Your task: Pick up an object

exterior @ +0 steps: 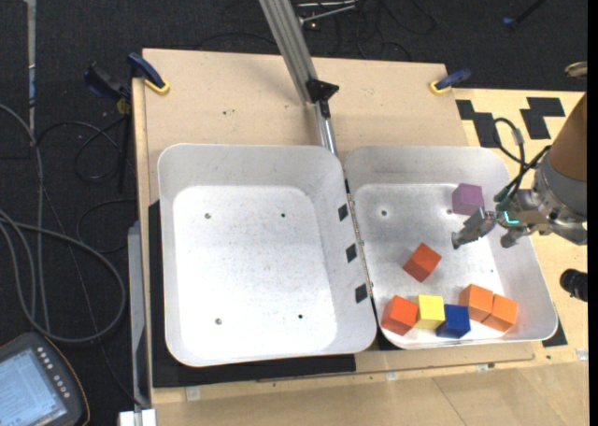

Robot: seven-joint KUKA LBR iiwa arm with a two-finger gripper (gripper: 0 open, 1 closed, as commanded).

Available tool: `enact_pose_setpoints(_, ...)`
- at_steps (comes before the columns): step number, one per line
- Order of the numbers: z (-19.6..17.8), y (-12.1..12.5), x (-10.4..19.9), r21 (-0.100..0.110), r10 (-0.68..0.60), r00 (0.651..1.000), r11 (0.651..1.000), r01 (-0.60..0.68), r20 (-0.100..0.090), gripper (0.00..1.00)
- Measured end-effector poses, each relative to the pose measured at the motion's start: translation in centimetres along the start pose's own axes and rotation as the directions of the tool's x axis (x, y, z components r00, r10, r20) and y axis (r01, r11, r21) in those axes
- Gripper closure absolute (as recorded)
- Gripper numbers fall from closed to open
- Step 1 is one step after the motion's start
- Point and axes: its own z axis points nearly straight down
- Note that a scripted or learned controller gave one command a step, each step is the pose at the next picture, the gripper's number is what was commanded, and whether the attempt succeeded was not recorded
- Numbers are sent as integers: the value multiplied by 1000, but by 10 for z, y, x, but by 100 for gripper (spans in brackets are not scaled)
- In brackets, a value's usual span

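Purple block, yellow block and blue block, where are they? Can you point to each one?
Purple block [467, 197]: camera view, point on its top face.
Yellow block [431, 308]: camera view, point on its top face.
Blue block [455, 320]: camera view, point on the middle of the block.

So the arm [570, 149] itself is a chunky rounded thing, mostly grey, with a wide orange band wrapped round it just above the wrist. Below that band the wrist goes to a lighter silvery grey block, kind of boxy and metallic looking. There's a small teal-green light or marking glowing on that block. A couple of thin black cables loop out from the wrist area and curl back in. The hand [484, 230] is dark grey to black, with slim dark fingers [464, 235] sticking out from it. Too small and blurry from where I'm standing to make out any screws or lettering on it.
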Motion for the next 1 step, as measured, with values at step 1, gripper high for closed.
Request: enact_pose_setpoints(1,-2,1,0,-4,2,1000,1000,-2,1,0)
